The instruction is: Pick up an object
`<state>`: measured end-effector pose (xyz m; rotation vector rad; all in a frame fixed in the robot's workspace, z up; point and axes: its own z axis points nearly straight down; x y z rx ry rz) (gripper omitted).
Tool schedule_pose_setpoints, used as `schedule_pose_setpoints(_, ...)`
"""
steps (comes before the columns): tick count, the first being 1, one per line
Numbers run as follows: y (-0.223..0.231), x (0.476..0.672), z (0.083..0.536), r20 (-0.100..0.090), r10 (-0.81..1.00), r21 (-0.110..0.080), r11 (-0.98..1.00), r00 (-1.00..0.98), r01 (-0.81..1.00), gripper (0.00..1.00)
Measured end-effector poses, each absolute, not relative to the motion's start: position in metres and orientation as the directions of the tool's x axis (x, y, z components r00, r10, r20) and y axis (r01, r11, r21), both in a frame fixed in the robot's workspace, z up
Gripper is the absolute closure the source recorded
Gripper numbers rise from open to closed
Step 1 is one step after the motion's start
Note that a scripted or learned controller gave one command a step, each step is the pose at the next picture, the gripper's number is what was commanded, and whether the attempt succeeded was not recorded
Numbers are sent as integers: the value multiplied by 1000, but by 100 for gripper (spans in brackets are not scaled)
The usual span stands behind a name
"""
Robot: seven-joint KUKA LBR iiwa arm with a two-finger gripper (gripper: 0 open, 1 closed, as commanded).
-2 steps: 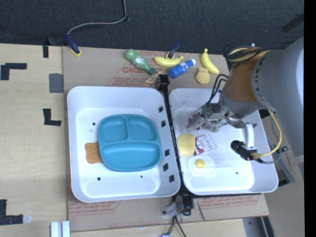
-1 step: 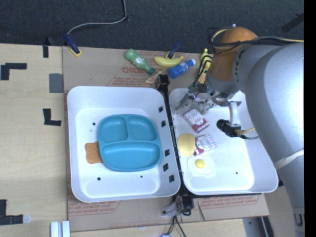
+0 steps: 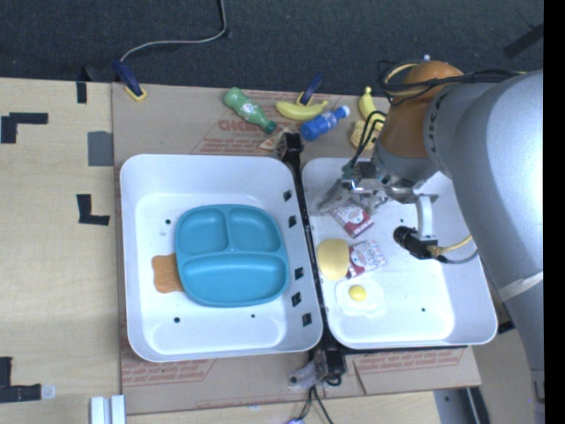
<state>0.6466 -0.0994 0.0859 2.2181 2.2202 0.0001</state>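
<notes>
Two bins lie below the gripper [image 3: 357,191], which hangs low over the right bin [image 3: 459,321]; its opening cannot be told. A red-and-white packet [image 3: 357,223] sits just under it, a fried egg [image 3: 362,296] nearer the camera, a blue tray [image 3: 231,254] far left.

Dark carpet-like floor [image 3: 265,16] ran across top of my view, thin pale cable [image 3: 190,35] looping over it. Below that lay pale wood-grain bench [image 3: 48,237], black tape marks [image 3: 25,124] stuck on its left part, grey patch [image 3: 100,147] near them. Brown cardboard sheet [image 3: 177,117] with red print covered bench middle, under two white bins [image 3: 132,263]. Light was even and soft, with no hard shadows.
</notes>
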Motion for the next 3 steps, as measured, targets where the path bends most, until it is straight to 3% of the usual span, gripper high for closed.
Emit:
schedule_pose_setpoints(2, -99, 613, 86, -3, 1000, 5, 0, 0, 1000, 0)
schedule_pose_setpoints(3, -99, 612, 96, -2, 1000, 3, 1, -1, 1000, 100)
